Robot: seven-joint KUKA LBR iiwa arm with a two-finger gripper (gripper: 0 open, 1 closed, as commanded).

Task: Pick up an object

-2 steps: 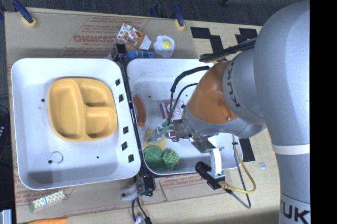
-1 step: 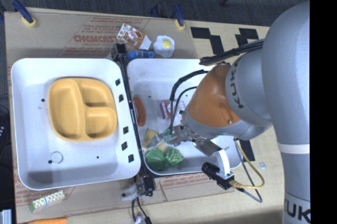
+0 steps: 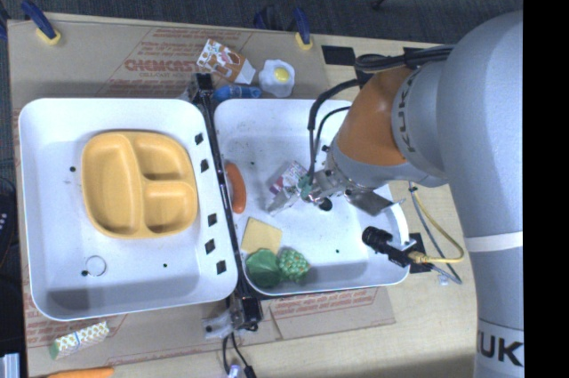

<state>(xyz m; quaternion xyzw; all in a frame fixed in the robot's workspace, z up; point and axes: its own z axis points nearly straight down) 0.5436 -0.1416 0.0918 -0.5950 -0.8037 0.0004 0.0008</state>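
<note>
My gripper (image 3: 292, 186) hangs low in the middle of the right bin (image 3: 267, 123), below the orange wrist band. A small shiny item with pink and green marks lies right at its tip; whether it is held is unclear. An orange-red sausage (image 3: 236, 187) lies to the gripper's left, against the bin's left wall. A yellow cheese slice (image 3: 260, 236) sits just below the gripper. Along the front wall, a dark green leafy piece (image 3: 262, 268) rests beside a light green bumpy piece (image 3: 294, 263).
The left bin (image 3: 44, 216) holds a yellow divided plate (image 3: 140, 183). Behind the bins lie a small carton (image 3: 218, 59), a blue item (image 3: 236, 92) and a white and yellow piece (image 3: 277, 77). A wrapped sweet (image 3: 80, 338) lies at the front left. Cables (image 3: 436, 256) trail to the right of the bin.
</note>
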